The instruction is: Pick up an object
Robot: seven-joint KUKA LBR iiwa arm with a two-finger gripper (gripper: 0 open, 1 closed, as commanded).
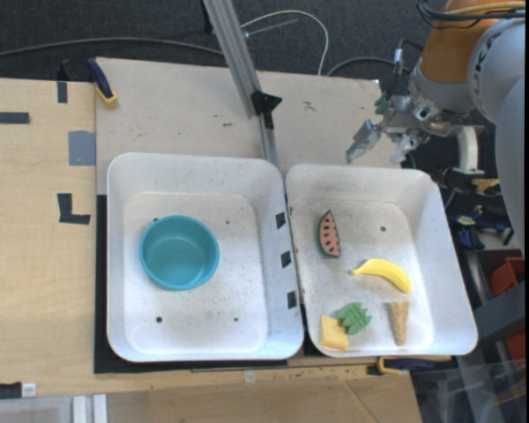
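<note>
Nearest the lens: cheese wedge [333,334], green leaf [354,316], cone [398,321], banana [383,273] and watermelon slice [328,233], all lying loose in right bin [432,203]. Gripper [377,137] up beyond far rim, jaws spread, pinching nothing. Nothing picked yet; reaching, descending, closing, lifting all remaining.

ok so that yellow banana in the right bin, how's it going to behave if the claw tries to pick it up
The small curved yellow toy banana looks like moulded plastic, so probably stiff and light. Its smooth rounded skin may slip between fingers. It lies flat on its curve on the right white bin, so a nudge would likely spin it rather than roll it.
</note>
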